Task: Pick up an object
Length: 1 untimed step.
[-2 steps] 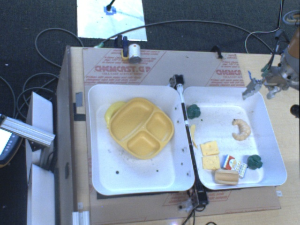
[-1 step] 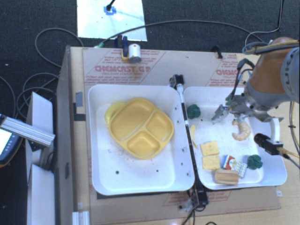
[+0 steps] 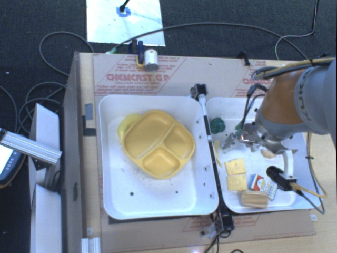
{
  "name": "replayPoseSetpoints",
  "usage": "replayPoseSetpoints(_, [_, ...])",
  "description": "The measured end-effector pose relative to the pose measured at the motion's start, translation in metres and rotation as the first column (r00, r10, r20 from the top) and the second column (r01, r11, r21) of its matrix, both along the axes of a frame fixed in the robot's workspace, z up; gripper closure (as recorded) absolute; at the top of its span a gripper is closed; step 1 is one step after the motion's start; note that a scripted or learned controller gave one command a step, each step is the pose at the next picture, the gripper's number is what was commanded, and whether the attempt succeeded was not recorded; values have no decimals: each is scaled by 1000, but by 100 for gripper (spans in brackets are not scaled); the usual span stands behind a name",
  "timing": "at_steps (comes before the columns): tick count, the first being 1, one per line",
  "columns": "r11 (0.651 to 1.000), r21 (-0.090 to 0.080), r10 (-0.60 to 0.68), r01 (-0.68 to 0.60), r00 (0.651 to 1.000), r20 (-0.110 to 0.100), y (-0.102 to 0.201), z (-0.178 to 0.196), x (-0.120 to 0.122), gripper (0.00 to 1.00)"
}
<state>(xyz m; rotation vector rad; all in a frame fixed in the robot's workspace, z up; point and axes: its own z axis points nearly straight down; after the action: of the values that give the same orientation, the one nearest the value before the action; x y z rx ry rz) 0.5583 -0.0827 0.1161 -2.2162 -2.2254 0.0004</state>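
And here is the grey arm with its orange band reaching in from the right, its two-finger gripper low over the right-hand white bin, near the upper middle of it. Whether that pincer is open or closed, the view does not let anyone tell; the metal tip is a small blur, and nothing can be seen caught in it.

Plenty of candidates sit close by. Just up and left of the tip lies a small dark green crumpled lump, apart from it. Below are two flat yellow squares, one above the other and almost touching. Further down rests a tan wooden block, with a small red-and-white printed packet just beside it.

Over in the left-hand white bin, a yellow plastic plate with three compartments lies on its own, well apart from the action.

The green lump looks the likeliest pick: probably light and soft, so it should give under a squeeze, best taken across its middle. The yellow squares lie thin and flat against the floor, hard to get under. The block looks stiff, with straight sides that offer a firm hold.
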Motion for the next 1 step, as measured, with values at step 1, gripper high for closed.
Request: replayPoseSetpoints(1, [1000,0,-3,3,1000,1,-1,-20,-41,0])
